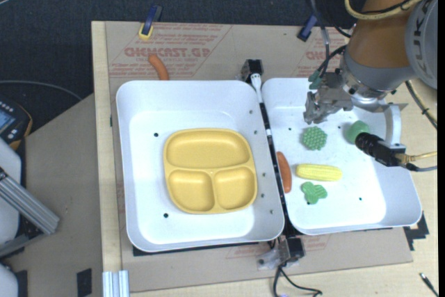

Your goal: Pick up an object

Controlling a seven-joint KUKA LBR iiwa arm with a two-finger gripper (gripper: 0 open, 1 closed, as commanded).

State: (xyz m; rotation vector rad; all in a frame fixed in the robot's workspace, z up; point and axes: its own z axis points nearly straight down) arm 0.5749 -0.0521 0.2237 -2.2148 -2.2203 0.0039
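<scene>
Two shallow white bins sit side by side on my bench. The left bin (pixel 132 149) holds a yellow divided tray (pixel 208 170). The right bin (pixel 389 198) holds the small items I could pick: a round green knobbly piece (pixel 313 138), a yellow corn cob (pixel 319 172), a green broccoli-like piece (pixel 314 192), an orange sausage (pixel 284 171) lying along the bin's left wall, and another green piece (pixel 357 131) partly hidden behind my arm.

My gripper (pixel 318 115) hangs low over the right bin, its tip just above the round green knobbly piece and very close to it. From this angle I cannot tell whether it touches, and I cannot tell how my fingers stand. Nothing is visibly held between them.

I judge the pick not yet done: every item lies on the bin floor. Closing on one item and lifting it clear remain.
</scene>
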